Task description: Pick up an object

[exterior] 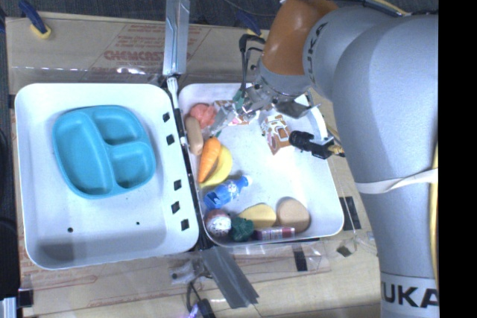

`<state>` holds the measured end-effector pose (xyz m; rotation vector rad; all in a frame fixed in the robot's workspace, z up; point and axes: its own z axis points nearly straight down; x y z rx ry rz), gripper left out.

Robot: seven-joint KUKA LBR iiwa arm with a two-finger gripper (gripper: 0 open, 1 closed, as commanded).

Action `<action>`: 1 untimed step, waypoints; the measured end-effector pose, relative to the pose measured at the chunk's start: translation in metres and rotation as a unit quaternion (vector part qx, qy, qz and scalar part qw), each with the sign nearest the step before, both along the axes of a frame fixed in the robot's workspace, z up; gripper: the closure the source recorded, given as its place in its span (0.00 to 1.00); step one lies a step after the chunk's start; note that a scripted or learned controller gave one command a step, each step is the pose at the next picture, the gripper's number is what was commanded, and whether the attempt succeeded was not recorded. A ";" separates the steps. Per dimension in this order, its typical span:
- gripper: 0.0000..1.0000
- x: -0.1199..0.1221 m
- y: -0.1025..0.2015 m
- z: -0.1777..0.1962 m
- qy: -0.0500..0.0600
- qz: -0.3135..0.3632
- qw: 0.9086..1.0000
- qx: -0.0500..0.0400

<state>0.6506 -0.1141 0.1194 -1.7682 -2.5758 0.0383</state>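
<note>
Gripper (250, 102) low in right bin (328, 182), fingers perhaps around clutter, state unclear

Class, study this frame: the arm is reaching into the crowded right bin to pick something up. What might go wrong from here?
1. The gripper sits at the far corner of the right bin, near the wall; it might strike the rim.
2. The toys lie packed together: the carrot touches the banana, so a grasp may nudge or lift the wrong one.
3. The blue bottle is rounded and may slip.
</note>
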 end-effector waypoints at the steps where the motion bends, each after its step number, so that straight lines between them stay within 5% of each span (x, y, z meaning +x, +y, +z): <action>1: 0.00 -0.001 -0.020 0.001 0.005 0.090 0.996 0.012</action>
